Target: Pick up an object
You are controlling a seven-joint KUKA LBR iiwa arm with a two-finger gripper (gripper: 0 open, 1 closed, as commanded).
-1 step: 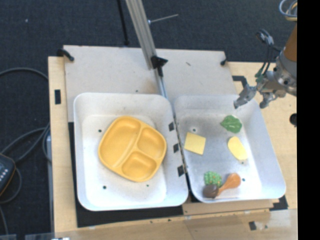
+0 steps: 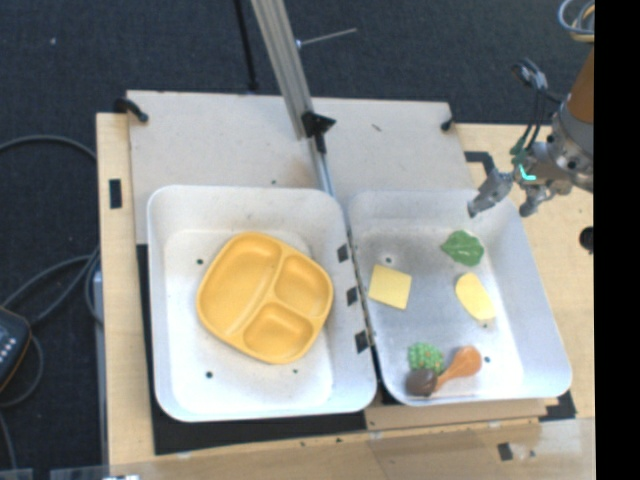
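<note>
Nothing was picked yet: the gripper [image 2: 508, 198] hovered with fingers apart and bare at the right bin's [image 2: 545, 363] one-o'clock corner. Just below lay the green leaf [image 2: 463, 247], untouched.

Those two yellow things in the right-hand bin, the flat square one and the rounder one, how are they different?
The square yellow piece is flat with straight edges and corners; the oval yellow piece is rounded and looks plumper. The square piece lies near the bin's left wall, while the oval piece lies toward the right side, just below the green leafy piece. The square one looks slightly paler. Both are yellow, lie loose on the white bin floor, and are untouched by the hand.
</note>
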